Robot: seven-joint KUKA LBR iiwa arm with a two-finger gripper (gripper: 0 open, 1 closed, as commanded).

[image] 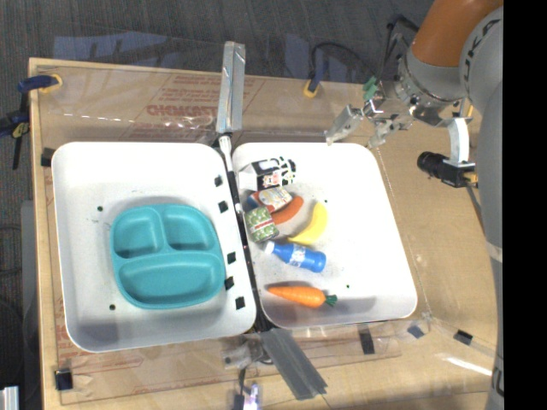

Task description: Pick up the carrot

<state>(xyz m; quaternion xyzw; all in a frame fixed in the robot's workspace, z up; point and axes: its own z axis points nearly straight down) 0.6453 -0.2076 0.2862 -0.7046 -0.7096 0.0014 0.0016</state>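
The carrot [296,295] lies in the right bin [389,229], well below the claw [359,120], which hangs open and holds nothing.

Plastic-covered wooden bench [128,101] with two white bins, left bin [77,229] beside right bin [376,229].

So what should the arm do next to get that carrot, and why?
Probably swing the tool toward the near edge of the right bin and stop above the carrot. The tool hangs over the bin's far rim, well apart from the carrot, which lies alone, below the blue bottle.
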